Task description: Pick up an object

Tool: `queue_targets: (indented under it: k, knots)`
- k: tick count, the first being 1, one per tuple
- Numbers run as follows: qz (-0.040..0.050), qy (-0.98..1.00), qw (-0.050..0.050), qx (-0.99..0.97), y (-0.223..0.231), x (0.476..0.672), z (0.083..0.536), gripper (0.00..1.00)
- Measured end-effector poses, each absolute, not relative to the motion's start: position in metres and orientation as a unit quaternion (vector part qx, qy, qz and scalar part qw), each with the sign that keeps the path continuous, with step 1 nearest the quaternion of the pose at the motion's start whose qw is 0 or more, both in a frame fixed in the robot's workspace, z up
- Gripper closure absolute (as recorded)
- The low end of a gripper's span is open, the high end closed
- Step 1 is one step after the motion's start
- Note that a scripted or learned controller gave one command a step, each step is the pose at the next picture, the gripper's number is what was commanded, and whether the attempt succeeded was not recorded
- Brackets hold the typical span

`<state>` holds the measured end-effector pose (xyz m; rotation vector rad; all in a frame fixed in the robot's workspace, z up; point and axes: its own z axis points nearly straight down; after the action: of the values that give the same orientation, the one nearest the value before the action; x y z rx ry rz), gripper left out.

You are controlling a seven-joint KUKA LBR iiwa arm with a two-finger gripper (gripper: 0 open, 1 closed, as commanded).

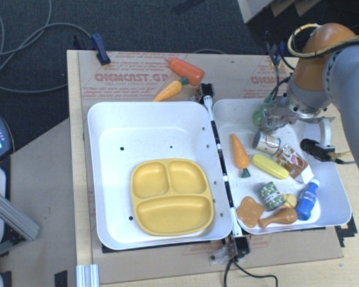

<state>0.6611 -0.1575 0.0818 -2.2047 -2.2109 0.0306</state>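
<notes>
My gripper [274,123] reaches down into the far part of the right bin [341,205], just above a small silver can [267,142] that lies on its side. A green item [259,116] shows just left of the gripper, partly hidden by it. Also in this bin are an orange carrot [240,153], a yellow corn cob [270,166], a snack packet [291,160], a blue bottle [308,198], a green patterned can [269,195] and a brown drumstick [268,214]. I see nothing lifted off the bin floor.
The left bin [107,136] holds a yellow divided plate [170,196]. Two orange toy vegetables [185,69] [169,90] lie on the board behind the bins. A blue clamp [100,48] sits at the board's far left corner.
</notes>
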Motion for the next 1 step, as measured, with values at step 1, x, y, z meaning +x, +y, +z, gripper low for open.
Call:
queue_targets:
  k: [1]
  knots:
    - [0.001, -0.705, 0.001, -0.709, -0.2285, 0.624, 0.0849, 0.0]
